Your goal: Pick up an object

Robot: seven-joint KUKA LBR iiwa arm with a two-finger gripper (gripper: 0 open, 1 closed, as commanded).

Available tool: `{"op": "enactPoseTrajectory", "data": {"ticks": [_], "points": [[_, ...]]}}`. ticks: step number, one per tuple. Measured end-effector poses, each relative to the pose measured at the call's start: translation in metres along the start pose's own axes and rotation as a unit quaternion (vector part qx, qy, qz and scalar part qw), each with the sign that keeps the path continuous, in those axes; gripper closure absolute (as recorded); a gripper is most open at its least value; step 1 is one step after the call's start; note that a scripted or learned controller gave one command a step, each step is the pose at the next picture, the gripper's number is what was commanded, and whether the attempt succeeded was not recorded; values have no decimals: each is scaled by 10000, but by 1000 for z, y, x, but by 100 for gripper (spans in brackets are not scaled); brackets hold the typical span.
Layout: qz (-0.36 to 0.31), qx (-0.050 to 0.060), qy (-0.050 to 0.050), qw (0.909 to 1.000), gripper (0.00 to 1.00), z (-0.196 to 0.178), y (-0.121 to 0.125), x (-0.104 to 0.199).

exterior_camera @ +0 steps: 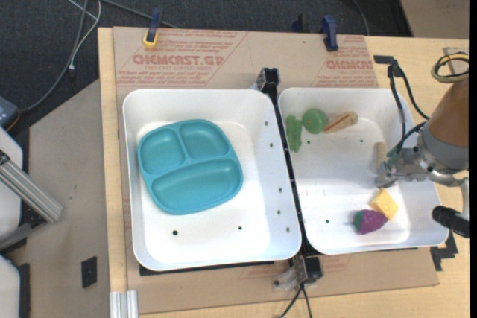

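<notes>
the arm (pixel 447 126) reaches in from the right and its gripper (pixel 393 171) hangs low over the right bin (pixel 328 182), near that bin's right wall. the metal tip is small and blurred, so whether the jaws are spread or closed cannot be told, and nothing is seen between them. just below the tip, and seemingly apart from it, lies a yellow block (pixel 385 203), and touching the block's lower left is a purple toy (pixel 368 221), both near the bin's front right corner. a pale wooden piece (pixel 380 153) stands just above the gripper, close to the right wall. at the back of the same bin sit a green ball (pixel 314 119), a green strip (pixel 294 133) on its left and a tan stick (pixel 339 122) on its right, all close together. the left bin (pixel 149 234) holds a blue divided plate (pixel 191 164). both bins rest side by side on the table (pixel 186 56), which is covered with cardboard.
</notes>
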State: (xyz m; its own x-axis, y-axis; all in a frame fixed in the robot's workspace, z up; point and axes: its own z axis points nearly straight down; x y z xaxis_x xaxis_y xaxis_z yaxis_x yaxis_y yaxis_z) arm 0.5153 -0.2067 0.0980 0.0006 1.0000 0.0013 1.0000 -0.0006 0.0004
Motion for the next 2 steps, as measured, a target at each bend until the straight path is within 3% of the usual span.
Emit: {"op": "enactPoseTrajectory", "data": {"ticks": [2], "points": [[-9, -29, -19, 10000, 100, -101, 9, -9]]}}
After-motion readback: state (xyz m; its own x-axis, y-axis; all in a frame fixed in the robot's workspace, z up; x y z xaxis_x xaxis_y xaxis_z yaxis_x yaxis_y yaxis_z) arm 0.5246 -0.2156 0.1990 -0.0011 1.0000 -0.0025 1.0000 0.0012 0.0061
